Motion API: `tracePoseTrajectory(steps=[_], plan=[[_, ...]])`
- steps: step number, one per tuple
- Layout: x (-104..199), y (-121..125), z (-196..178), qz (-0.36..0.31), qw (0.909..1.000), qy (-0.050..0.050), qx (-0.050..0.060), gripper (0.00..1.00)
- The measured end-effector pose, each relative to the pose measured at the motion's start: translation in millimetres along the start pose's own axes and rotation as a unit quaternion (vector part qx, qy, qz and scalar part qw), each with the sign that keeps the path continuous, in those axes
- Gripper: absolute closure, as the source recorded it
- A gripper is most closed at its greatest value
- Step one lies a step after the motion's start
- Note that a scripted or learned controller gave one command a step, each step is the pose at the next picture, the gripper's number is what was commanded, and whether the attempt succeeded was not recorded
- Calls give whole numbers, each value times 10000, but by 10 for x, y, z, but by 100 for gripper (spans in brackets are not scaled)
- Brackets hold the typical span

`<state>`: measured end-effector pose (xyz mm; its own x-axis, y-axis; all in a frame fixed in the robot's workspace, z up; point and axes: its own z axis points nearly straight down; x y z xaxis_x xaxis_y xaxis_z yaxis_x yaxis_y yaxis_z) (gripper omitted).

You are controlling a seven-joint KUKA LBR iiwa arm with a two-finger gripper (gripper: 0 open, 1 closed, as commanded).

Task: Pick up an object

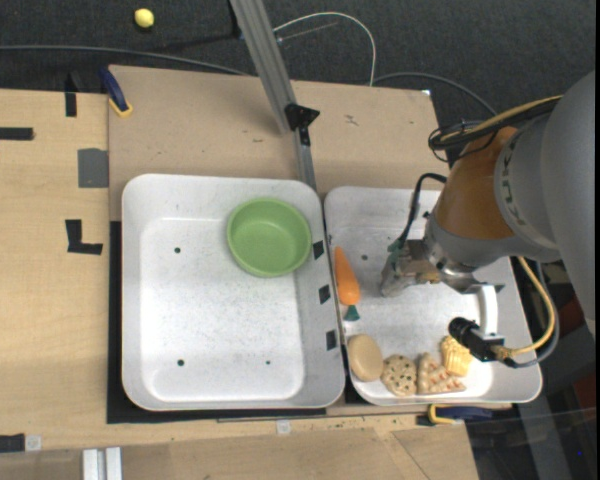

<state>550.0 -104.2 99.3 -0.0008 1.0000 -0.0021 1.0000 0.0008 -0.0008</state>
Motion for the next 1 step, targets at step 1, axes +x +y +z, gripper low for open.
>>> tracePoseTrajectory(steps=[1], plan=[[-51,97,-521,-1,10000,6,-20,100]])
